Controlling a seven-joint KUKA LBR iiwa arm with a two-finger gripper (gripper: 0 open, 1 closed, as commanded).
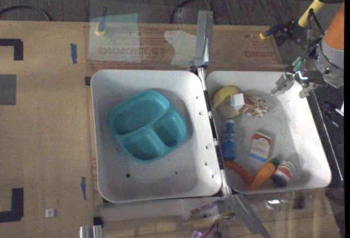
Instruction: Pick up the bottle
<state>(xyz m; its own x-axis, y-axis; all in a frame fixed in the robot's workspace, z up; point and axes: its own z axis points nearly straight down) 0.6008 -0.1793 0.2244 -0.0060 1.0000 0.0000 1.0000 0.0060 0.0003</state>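
Blue bottle (228, 141) lying in right bin (306, 138), against left wall. End effector (291, 82) hovering over far corner, fingers spread, grasping nothing. Bottle looking light, slick plastic; gripping across body seeming best.

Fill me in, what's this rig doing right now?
The arm's pincer hovers over the upper right corner of the right bin, holding nothing. Its target, the blue bottle, lies untouched against that bin's left wall, among a yellow ball, a small carton and a toy carrot. The left bin holds a teal divided plate. No grasp yet.
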